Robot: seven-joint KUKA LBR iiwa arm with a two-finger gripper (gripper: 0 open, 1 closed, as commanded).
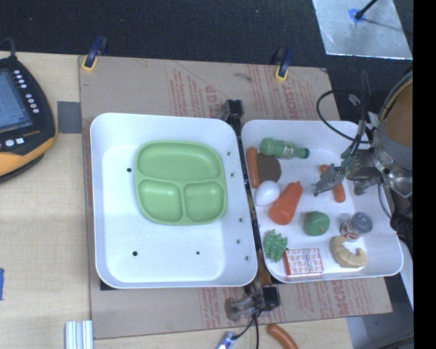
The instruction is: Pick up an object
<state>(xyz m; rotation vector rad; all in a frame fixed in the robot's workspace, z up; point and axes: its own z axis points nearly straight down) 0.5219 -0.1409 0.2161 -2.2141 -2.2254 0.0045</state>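
Bench, two white bins [102,195], one green plate [181,182], one croissant [348,253]

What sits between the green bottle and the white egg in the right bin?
In the camera view, a dark brown round item lies between the green bottle and the white egg, touching or nearly touching both.

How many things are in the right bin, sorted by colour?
Green: 3, bottle, round piece, leafy piece
Orange: 3, bottle, carrot, small piece
White: 1, egg
Brown: 1
Tan: 1, croissant
Red-white: 1, box
Grey: 1, can
Total: 11
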